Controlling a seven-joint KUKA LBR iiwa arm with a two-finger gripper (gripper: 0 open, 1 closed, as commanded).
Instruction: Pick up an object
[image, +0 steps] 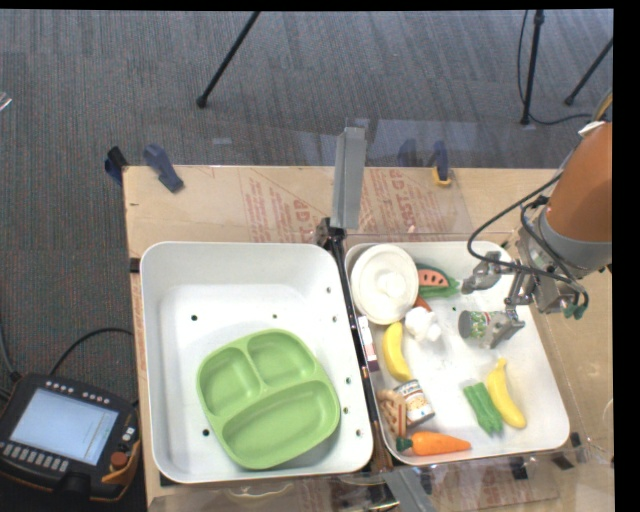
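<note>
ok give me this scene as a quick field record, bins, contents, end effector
left bin: green divided plate
right bin: white bowl, watermelon slice, two bananas, green pod, carrot, small can, grey round object
end effector: low over the right bin's far right side, beside the grey round object
grasp: cannot tell
</note>
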